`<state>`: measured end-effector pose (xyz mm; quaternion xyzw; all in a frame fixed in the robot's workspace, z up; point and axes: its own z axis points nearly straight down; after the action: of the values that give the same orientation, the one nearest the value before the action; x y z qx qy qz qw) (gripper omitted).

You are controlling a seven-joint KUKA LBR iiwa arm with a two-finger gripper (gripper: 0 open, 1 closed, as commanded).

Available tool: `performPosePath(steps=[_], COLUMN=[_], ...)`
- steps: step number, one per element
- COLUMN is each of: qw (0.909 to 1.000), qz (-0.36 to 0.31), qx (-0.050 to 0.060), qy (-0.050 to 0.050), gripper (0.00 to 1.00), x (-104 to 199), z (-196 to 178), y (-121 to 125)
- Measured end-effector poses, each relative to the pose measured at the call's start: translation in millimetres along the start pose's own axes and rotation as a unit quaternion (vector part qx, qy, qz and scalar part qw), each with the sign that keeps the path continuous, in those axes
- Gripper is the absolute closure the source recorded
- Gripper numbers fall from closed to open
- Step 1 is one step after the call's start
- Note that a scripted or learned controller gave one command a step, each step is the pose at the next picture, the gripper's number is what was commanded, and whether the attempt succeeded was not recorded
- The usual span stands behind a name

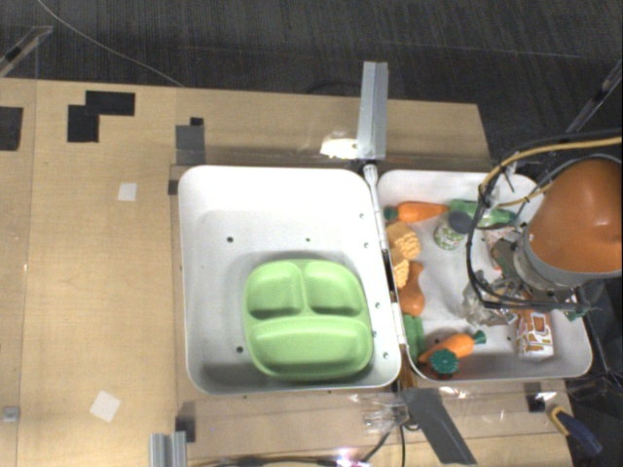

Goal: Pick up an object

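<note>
Your arm (574, 227) reached in from the right and hung over the right bin (574, 363), its orange band topmost in the view. The gripper (487, 305) sat low beneath the wrist, among dark cables, over the bin's middle floor. You could not tell from this angle how far it stood open, nor whether it had anything in its grasp; the wrist and cabling covered it.

The objects you might pick lay in that right bin. A carrot (421, 211) lay near the far wall, with a green piece (477, 207) just beside it and a small round can (449, 233) near the carrot's tip. A yellow waffle-like piece (403, 246) lay against the left wall, an orange pear-shaped item (413, 295) near it. At the near wall lay a second carrot (456, 343) touching a teal round cap (444, 361). A small red-and-white carton (534, 334) stood just beside the gripper, under the arm's edge.

The left bin (209, 261) held a green divided tray (309, 317), resting flat toward its near side, well apart from the gripper.
</note>
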<state>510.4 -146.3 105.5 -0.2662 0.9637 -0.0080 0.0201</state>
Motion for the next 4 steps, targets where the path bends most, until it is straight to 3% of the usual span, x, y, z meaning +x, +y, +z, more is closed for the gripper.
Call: performPosePath(steps=[1, 2, 3, 4], qw=[0.9999, 0.9924, 0.999, 0.9937], qz=[-0.003, 0.122, 0.042, -0.111], qx=[-0.009, -0.008, -0.009, -0.011], qy=[0.009, 0.014, 0.013, 0.011], gripper=[1.0, 1.0, 1.0, 1.0], x=[-96, -126, -98, -114], z=[-92, -81, -63, -35], y=[31, -48, -123, -127])
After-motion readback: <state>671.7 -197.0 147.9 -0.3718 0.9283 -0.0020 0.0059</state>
